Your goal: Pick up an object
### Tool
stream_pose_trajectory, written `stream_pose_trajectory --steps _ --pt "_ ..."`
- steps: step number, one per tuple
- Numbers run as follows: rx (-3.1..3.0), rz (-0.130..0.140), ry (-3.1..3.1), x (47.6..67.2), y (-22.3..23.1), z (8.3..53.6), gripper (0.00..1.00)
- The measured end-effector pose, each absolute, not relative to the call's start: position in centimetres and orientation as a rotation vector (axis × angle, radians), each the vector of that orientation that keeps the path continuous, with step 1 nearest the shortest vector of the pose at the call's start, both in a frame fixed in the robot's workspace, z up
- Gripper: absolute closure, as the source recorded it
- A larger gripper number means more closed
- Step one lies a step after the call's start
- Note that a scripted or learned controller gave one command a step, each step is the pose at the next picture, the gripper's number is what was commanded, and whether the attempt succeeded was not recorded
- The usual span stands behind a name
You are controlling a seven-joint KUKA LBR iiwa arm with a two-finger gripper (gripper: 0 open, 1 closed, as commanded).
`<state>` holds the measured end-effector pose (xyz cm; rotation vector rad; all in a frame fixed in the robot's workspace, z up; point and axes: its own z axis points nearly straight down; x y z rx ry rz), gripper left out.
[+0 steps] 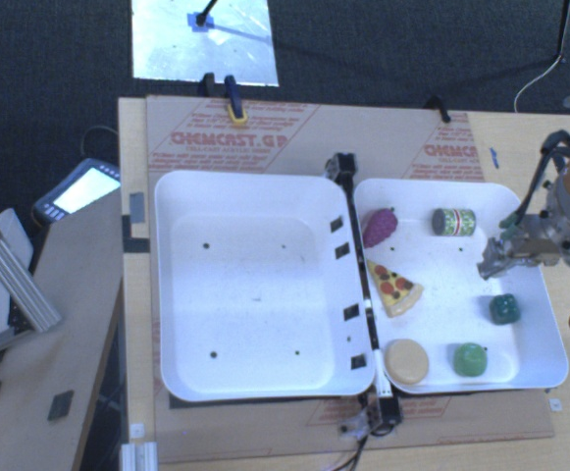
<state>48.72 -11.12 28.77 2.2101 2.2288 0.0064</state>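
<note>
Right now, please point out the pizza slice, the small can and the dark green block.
pizza slice (396, 289), camera view, on its topped middle.
small can (453, 222), camera view, on its side label.
dark green block (504, 309), camera view, on its top face.

Your bench (137, 292): pale wood top, brown printed cardboard sheet (265, 135) flat on it. Two white bins side by side on cardboard, touching along middle: left bin (172, 263), right bin (540, 356). Yellow-handled clamp (233, 101) at far edge. Black clip (442, 113) at far right edge.
</note>
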Motion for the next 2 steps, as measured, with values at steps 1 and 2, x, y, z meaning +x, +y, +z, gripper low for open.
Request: stream_pose_trajectory --steps 1,2 --pt "2.2 0.016 2.227 52.7 -4.9 39.5 1.0" --pt "2.199 0.025 2.224 53.7 0.2 54.5 1.0"
